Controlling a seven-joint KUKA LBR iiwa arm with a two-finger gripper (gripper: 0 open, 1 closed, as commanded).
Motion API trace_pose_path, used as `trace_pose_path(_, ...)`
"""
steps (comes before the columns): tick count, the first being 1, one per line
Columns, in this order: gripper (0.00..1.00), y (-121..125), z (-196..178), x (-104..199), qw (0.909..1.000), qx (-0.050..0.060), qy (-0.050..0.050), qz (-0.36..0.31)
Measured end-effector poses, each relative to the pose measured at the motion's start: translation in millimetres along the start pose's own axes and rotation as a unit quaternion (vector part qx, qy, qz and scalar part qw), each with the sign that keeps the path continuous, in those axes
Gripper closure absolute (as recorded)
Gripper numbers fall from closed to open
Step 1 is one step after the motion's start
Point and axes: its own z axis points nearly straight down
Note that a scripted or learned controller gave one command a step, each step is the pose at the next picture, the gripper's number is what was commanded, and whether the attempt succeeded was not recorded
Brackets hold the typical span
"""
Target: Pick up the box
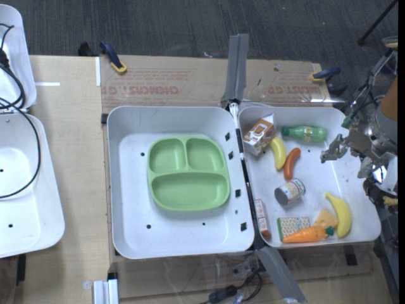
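Orange carrot (304, 235): lies at the near edge of the right bin (319, 179), across a flat green packet (292, 223). The packet is box-like too, so a program could take it for the target.
Can (290, 192): lies on its side mid-bin, between the near clutter and the box. It looks free to roll if an arm clips it.
Gripper (334, 149): hangs over the bin's right side, well apart from the box, with nothing seen in it. I cannot tell whether it is open or closed.
Sausage (291, 162): lies on the straight line from the gripper to the box. A low sweep would likely push it along.
Banana (278, 153): lies just beside the box, perhaps touching its right edge. One side of a grasp could land on it, taking both or slipping off.
Box (259, 136): brown and white carton in the bin's far left corner, tilted, close against the left wall. The wall leaves little room on that side, so a descent may strike the rim or tip the carton over.
Bottle (305, 132): green, lying on its side along the far wall, near the box. A nudge would probably set it rolling.
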Motion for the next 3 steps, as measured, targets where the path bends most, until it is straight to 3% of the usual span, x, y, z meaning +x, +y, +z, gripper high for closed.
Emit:
trace_pose_path(1, 0.0, -32.0, 108.0, 22.7, 0.9973, 0.0, 0.001, 0.073)
trace_pose_path(2, 0.0, -58.9, 108.3, 62.7, 0.9853, 0.001, 0.0, 0.171)
trace_pose_path(3, 0.0, -58.9, 108.3, 62.6, 0.9852, 0.001, 0.0, 0.171)
